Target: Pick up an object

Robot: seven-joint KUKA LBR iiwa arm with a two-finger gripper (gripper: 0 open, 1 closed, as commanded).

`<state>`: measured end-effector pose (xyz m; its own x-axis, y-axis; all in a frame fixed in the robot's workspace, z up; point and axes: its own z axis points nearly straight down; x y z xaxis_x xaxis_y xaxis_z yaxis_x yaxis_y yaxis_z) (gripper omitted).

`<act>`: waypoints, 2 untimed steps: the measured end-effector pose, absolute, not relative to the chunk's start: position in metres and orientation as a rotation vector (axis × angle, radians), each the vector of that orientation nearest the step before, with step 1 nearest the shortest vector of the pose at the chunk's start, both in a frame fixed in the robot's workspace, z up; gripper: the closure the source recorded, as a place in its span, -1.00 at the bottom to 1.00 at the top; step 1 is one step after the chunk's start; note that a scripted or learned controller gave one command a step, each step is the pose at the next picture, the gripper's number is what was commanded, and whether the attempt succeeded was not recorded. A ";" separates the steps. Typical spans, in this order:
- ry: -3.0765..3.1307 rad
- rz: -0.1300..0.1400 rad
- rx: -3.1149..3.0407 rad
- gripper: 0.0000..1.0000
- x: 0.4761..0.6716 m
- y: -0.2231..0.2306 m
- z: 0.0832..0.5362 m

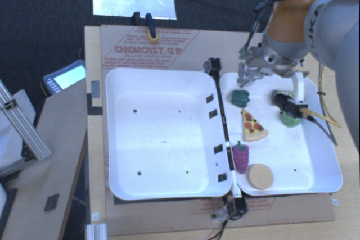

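1. Hovering low, the tool [243, 80] sits just above the green toy [240, 98] in the right bin [326, 168]; a likely target.
2. Whether it grips or is released, I cannot tell.
3. Pizza slice [253, 126] lies near, clear of the approach.
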<state>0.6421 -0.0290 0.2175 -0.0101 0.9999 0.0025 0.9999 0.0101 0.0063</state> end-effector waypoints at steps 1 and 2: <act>2.229 0.015 2.205 1.00 0.643 0.026 0.298; 2.227 0.025 2.202 1.00 0.633 0.076 0.431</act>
